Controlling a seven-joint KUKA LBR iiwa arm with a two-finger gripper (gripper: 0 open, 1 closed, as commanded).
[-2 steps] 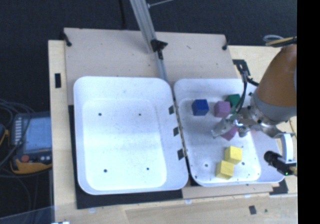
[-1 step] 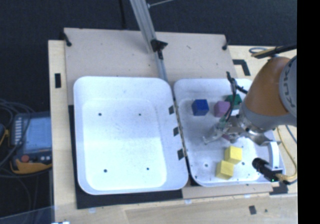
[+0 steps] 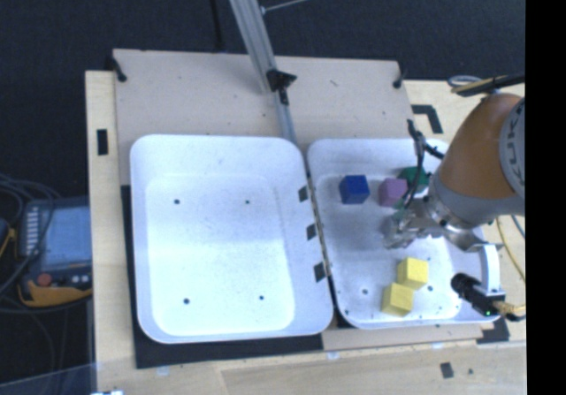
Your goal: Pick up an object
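Observation:
The right white bin (image 3: 354,296) holds a blue cube (image 3: 355,189), a purple block (image 3: 393,192), a green piece (image 3: 414,176) partly hidden by the arm, and two yellow blocks (image 3: 412,272) (image 3: 398,299). My gripper (image 3: 402,232) hangs low over the bin's middle, below the purple block and above the yellow ones. The grey wrist and orange band (image 3: 482,150) cover the bin's right side. No object shows between the fingers.
The left white bin (image 3: 221,234) lies beside the right one. A slanted metal rail (image 3: 252,22) runs from the top down to the bins' junction. A pendant with a screen (image 3: 57,243) sits at the far left.

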